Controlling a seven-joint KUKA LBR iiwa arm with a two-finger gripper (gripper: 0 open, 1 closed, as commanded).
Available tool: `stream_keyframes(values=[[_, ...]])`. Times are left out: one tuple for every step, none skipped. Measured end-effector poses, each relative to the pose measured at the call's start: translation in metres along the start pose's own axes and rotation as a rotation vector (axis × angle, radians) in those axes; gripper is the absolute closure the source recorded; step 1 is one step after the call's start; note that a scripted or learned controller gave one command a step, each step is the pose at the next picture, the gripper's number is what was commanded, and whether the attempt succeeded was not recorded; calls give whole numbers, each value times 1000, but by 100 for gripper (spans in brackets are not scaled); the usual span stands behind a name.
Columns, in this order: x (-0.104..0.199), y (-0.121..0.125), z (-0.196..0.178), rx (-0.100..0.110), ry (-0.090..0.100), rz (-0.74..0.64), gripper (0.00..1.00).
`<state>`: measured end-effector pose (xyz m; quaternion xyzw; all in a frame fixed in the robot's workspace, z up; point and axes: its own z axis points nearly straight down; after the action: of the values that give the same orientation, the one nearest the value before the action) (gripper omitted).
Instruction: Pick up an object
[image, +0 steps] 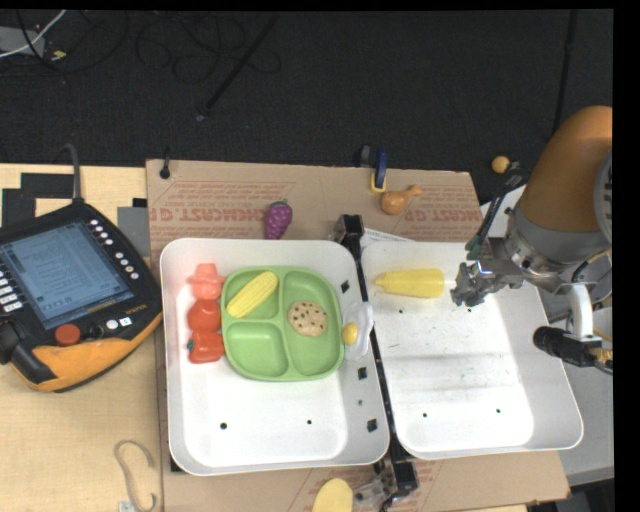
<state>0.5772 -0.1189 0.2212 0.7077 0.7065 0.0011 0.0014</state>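
A yellow banana-shaped toy (409, 283) lies near the back of the right bin (480, 400). My gripper (468, 287) hangs just right of it, over the bin's back right part, a short gap away from the toy. In the left bin (260, 420) sits a green divided plate (283, 325) holding a yellow corn cob (250, 293) and a cookie (308, 318). A red and pink figure (204, 315) lies left of the plate. A small yellow piece (351, 334) rests at the plate's right rim.
Behind the bins on the cardboard lie a purple grape toy (278, 218) and an orange pear-like toy (399, 198). A yellow object (333, 495) sits at the front edge. A teach pendant (70, 290) lies on the bench to the left.
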Motion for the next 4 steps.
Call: stream_keyframes(values=[[-1,0,-6,5,1,0,100],[50,8,-16,5,3,-5,100],[96,15,0,8,2,-4,100],[123,22,-15,4,2,-4,100]])
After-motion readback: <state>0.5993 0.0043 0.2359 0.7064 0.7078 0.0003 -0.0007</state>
